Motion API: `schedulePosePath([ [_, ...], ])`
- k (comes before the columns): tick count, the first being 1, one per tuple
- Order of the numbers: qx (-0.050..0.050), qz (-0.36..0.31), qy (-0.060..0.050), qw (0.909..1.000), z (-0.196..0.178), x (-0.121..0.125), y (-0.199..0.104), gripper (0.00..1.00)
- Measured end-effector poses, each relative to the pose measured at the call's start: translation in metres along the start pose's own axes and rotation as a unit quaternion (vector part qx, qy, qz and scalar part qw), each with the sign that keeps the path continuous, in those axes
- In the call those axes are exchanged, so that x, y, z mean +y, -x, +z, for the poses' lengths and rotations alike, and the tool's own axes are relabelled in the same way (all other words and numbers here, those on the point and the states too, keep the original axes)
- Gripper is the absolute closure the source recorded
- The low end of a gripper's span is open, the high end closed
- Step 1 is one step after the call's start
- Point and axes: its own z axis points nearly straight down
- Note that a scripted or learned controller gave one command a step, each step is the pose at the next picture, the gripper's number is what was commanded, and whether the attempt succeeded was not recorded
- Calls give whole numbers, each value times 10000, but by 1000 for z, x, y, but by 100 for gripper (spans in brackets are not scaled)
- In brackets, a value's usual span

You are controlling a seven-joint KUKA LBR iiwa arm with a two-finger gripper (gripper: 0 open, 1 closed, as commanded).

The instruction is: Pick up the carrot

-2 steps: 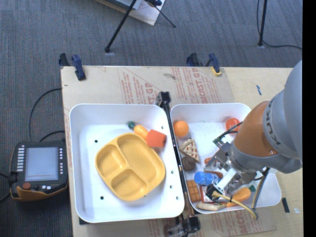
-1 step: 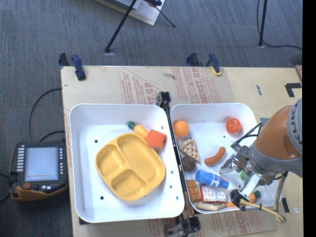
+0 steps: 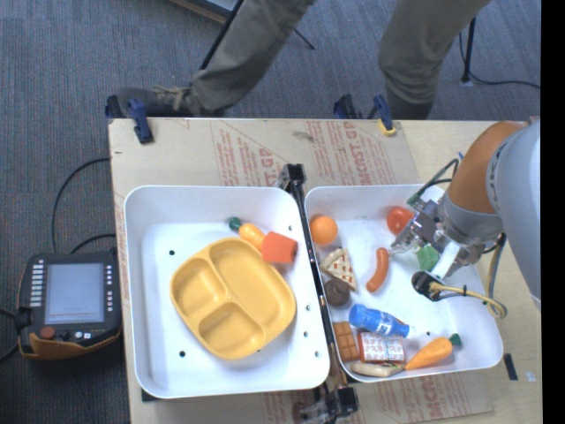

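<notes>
Carrot (image 3: 430, 353) lying flat in right bin (image 3: 481, 360), near-right corner, green top toward right wall; just beside snack packet (image 3: 381, 349) and blue bottle (image 3: 378, 320); gripper (image 3: 427, 247) over bin's right side, well apart from carrot, perhaps above small green item (image 3: 428, 256); fingers' state cannot be told; yellow tray (image 3: 231, 297) in left bin (image 3: 141, 325).

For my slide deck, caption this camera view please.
Robot hand hovers over the right bin, far from the carrot at its front edge.
</notes>
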Motion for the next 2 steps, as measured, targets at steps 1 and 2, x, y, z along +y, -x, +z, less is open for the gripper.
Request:
schedulePosePath([
  [1, 1, -703, -11, 9975, 1, -45, 66, 0],
  [2, 4, -1210, -9, 9927, -18, -71, 95, 0],
])
